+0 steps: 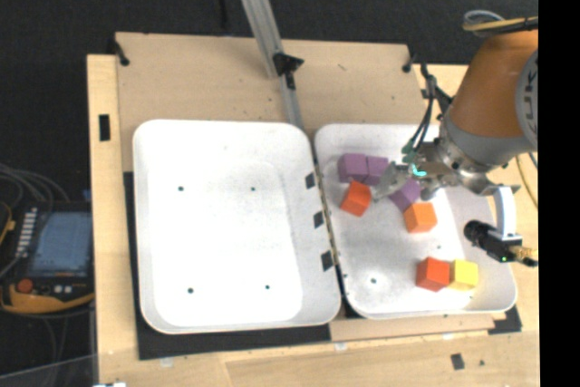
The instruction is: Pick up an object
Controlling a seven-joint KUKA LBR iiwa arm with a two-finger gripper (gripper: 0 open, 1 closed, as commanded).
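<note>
By the right bin's (362,308) near edge sit a red block (434,273) and yellow block (466,273). Farther in, the tool (405,179) hangs directly over a purple block (407,193), just beside an orange block (420,217); its opening I cannot tell.

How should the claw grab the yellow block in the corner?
Probably from straight above, pinching the yellow block on its near and far faces. The red block touches its left side and the bin wall runs close on its right, so those two sides leave little room for fingers. Its top looks flat and level.
</note>
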